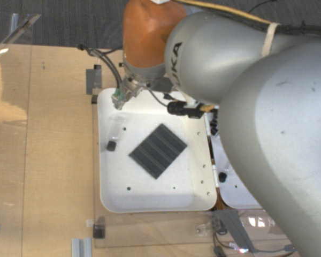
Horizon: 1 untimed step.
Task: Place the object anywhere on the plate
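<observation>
- The gripper (pixel 119 98) hangs over the far left corner of the left bin (pixel 195 199). It is small and blurry, so I cannot tell how it is set, or if it has anything in it.
- The object (pixel 111 145) is a little dark block. It lies on the white floor of the bin, a short way below the gripper in the camera view, near the bin's left wall. It is apart from the gripper.
- The plate (pixel 158 150) is the dark, ridged square. It sits to the right of the object and lower right of the gripper, near the block but not touching it.
- The job looks like it has not started yet: the block is not on the plate.
- What could go wrong: the block is tiny, so I think the gripper could miss it or knock it away.
- The block sits close to the wall, so the gripper might bump the wall on the way down.
- If the block is let go too early, it may land beside the plate, or roll off the ridges.
- The big grey arm (pixel 241 63) covers most of the right bin (pixel 232 194). I cannot see what is in there.
- A pale, see-through smudge between the gripper and the block is too faint to name.
</observation>
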### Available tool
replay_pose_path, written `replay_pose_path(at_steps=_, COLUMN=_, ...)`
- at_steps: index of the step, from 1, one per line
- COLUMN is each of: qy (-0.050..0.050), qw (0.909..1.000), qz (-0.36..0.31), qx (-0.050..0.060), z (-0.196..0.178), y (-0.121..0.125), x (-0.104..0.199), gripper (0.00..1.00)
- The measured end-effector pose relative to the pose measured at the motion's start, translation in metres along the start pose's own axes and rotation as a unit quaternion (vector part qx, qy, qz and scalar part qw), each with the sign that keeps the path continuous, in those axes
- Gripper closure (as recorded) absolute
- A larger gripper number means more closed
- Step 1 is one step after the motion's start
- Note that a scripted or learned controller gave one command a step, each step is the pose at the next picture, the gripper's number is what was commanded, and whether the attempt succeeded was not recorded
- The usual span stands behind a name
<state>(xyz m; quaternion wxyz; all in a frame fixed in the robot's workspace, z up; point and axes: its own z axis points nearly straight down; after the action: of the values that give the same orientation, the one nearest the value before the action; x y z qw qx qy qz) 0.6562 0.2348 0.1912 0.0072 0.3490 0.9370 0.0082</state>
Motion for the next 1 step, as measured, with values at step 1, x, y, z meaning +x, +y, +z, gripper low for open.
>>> replay_pose_path(at_steps=1, qy=0.001, qw=0.9897, qz=-0.143, qx=0.004, z=-0.1056, y=-0.0004, x=-0.003, gripper=1.0)
